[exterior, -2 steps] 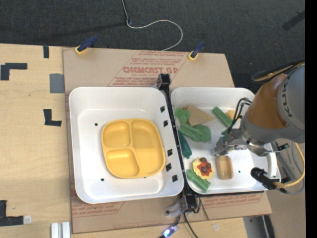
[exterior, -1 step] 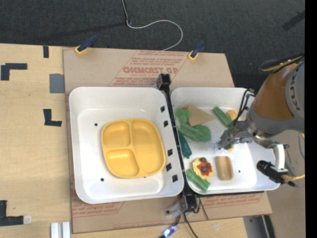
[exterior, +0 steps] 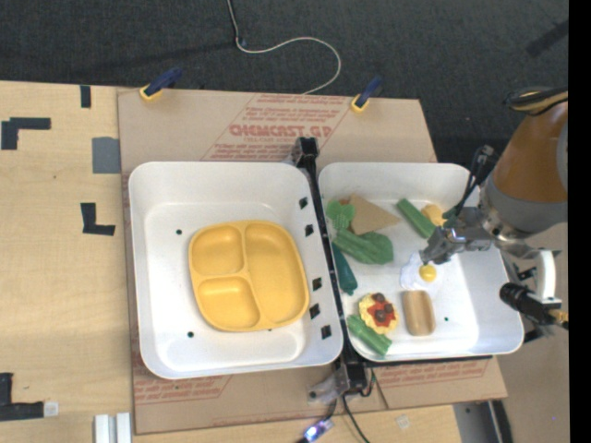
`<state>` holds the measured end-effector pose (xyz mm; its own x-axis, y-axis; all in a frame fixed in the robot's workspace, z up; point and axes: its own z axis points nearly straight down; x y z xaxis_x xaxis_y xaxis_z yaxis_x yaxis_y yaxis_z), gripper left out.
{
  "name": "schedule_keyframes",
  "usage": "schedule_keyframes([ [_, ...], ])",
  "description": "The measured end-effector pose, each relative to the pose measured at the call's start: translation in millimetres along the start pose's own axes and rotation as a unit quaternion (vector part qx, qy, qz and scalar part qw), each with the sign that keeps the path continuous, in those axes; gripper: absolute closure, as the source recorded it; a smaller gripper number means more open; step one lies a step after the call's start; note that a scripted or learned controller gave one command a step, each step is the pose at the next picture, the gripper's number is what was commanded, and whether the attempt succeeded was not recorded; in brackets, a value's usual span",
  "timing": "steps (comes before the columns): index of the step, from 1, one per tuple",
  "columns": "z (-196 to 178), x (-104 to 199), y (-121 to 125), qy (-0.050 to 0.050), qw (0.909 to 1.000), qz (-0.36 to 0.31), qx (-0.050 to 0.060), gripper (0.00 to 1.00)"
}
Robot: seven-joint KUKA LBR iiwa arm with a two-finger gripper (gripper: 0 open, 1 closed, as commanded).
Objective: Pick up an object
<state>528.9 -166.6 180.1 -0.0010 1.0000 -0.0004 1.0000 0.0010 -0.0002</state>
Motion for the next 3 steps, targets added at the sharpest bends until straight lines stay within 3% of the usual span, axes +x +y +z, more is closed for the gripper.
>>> schedule_keyframes([
  [1,-45.3,0.4,1.3,0.000,1.0000,-0.001,-0.001,1.00],
  [3,-31.2,84.1,39.2,0.001,1.0000,-0.003,0.002,1.00],
])
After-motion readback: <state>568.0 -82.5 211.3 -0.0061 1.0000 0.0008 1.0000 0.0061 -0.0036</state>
